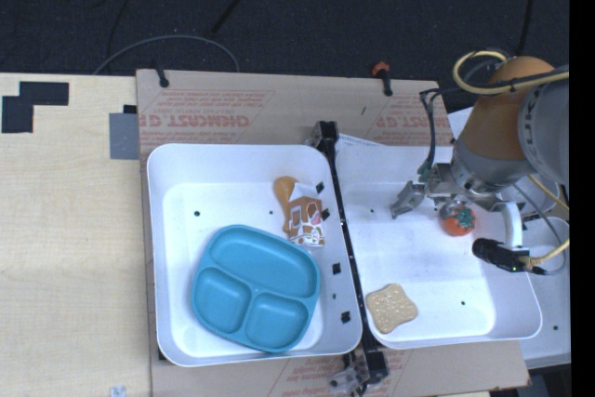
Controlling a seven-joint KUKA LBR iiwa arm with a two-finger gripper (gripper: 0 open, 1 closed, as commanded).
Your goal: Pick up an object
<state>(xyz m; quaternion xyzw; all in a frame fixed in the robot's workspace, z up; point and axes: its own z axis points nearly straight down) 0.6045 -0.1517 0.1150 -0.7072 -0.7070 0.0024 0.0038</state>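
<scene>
Toast-like bread slice (pixel 391 308) lies at the near edge of the right bin (pixel 507 316), close to the black divider (pixel 339 228) that runs between the two bins; of all the loose things it sits lowest in the view. Farther back in the same bin, well away from the divider, a small red-orange object (pixel 457 220), perhaps a toy tomato though the view is too coarse to be sure, rests on the bin floor. It lies right under the arm's (pixel 507 130) wrist, just beside the tool (pixel 418 196), whose grey tip points toward the divider and hangs a little to the divider side of that red object. Whether the tool is open or closed I cannot tell, and nothing can be seen gripped in it.

Across the divider, the left bin (pixel 172 200) holds a blue three-compartment tray (pixel 256 286), lying flat in the near half, one corner reaching close to the divider. Behind the tray, just beside the divider, sit a small tan piece (pixel 284 191) and a brown-and-white printed packet (pixel 305 222), touching each other.

Both bins rest on a cardboard sheet (pixel 242 112) with red lettering, laid on the pale wooden table (pixel 65 246).
</scene>
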